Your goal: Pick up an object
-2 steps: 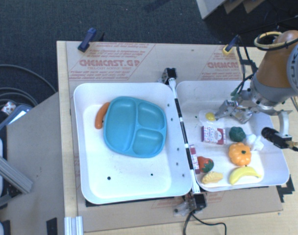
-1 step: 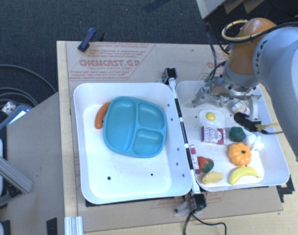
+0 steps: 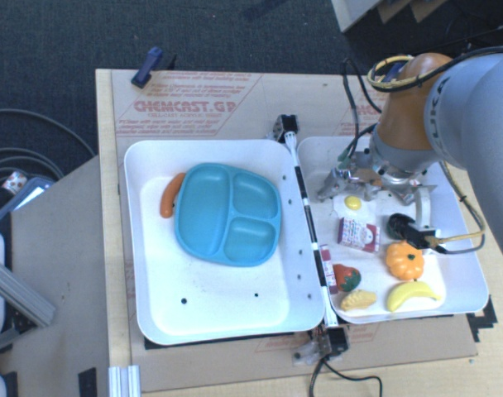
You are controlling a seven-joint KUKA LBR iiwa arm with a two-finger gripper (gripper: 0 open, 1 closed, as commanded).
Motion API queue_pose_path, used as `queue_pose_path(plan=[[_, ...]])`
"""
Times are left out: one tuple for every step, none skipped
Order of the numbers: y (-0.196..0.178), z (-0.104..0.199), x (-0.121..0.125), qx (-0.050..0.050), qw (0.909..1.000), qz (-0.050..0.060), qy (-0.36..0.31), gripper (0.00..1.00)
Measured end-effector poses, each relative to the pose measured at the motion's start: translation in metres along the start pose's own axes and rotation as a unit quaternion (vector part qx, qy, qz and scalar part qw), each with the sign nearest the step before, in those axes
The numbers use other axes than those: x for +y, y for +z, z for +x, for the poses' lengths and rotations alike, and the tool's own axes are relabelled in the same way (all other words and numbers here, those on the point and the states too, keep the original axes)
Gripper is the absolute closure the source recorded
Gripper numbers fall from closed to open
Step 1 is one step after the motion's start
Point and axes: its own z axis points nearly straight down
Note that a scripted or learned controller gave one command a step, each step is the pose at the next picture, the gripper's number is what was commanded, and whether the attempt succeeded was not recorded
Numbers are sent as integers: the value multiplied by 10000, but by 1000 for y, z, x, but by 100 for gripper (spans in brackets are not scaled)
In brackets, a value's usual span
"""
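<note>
My gripper [image 3: 372,192] hangs over the back of the right bin [image 3: 471,259], its metal fingers [image 3: 332,182] spread open with nothing gripped between them. Just below it lies a small white piece with a yellow spot [image 3: 353,203], and beneath that a maroon and white carton [image 3: 357,235]. Toward the front of this bin are an orange pumpkin [image 3: 404,260], a yellow banana [image 3: 412,294], a corn cob [image 3: 358,300] and a red pepper [image 3: 346,276]. The grey arm with its orange band [image 3: 410,110] comes in from the upper right.
The left bin [image 3: 210,304] holds a blue divided plate [image 3: 228,214] with an orange carrot [image 3: 170,195] against its left side. A divider rail [image 3: 305,213] separates the bins. A blue clip [image 3: 146,67] lies on the cardboard behind.
</note>
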Motion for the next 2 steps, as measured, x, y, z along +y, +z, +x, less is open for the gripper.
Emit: queue_pose_path(plan=[[0, 0, 45, -3, 10000, -9, -7, 0], [-11, 0, 45, -9, 10000, -19, -10, 100]])
